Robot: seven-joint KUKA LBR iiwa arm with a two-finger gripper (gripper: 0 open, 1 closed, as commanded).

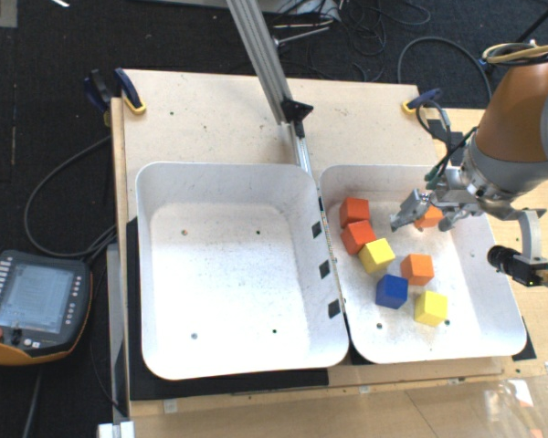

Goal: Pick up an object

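Several coloured blocks lie in the right bin (493, 327). Two orange blocks (354, 211) (357, 235) and a yellow block (376, 255) cluster near its left wall. Further forward sit an orange block (417, 267), a blue block (392, 291) and a second yellow block (430, 307). My gripper (426, 215) hangs low over the back of this bin and is open. Another orange block (430, 215) shows partly between its spread fingers, and the wrist hides the rest of it. Whether the fingers touch it I cannot tell.
The left bin (164, 245) lies beside the right one, their walls meeting at the middle. A slanted metal pole (260, 48) rises from the back centre of the bench. Blue and yellow clamps (128, 89) (420, 101) grip the board's back corners. A teach pendant (32, 304) lies at far left.
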